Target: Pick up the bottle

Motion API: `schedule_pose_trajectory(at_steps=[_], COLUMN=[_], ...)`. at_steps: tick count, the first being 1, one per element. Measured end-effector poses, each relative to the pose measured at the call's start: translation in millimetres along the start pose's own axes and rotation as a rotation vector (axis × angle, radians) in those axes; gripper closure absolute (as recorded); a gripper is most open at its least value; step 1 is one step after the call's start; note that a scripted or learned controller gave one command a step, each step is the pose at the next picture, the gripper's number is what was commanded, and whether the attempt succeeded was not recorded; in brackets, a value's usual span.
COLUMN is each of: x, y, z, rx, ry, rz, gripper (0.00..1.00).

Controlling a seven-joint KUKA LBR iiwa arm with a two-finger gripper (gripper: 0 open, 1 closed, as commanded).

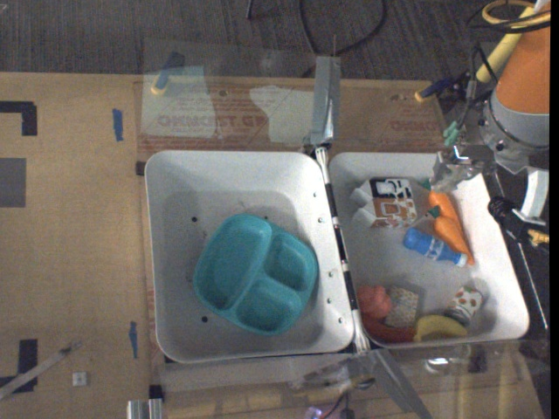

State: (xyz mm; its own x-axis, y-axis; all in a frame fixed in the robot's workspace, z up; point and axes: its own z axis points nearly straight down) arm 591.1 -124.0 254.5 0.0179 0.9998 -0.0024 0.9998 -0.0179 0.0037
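The bottle (434, 248) is blue with a white band and lies on its side in the middle of the right bin (511, 321). Its right end rests against an orange carrot (449, 222). My gripper (450, 171) hangs over the bin's far right part, just above the carrot's top end and well up from the bottle. Nothing shows in its grasp. The arm's orange band (528, 77) rises behind it at the frame's right edge.
A small milk carton (389, 202) lies left of the carrot. Along the near wall sit a red toy (376, 302), a patterned block (403, 305), a banana (439, 326) and a small cup (467, 302). The left bin (175, 234) holds a teal divided plate (255, 273).
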Motion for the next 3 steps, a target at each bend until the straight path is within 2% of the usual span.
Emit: schedule_pose_trajectory(at_steps=[1,2,3], x=[0,0,-35], y=[0,-32,-86], z=[0,154,166], rx=[0.0,0.001,-0.004], ry=[0.0,0.001,0.002], rz=[-0.001,0.07,0.089], gripper=[0.0,0.0,0.0])
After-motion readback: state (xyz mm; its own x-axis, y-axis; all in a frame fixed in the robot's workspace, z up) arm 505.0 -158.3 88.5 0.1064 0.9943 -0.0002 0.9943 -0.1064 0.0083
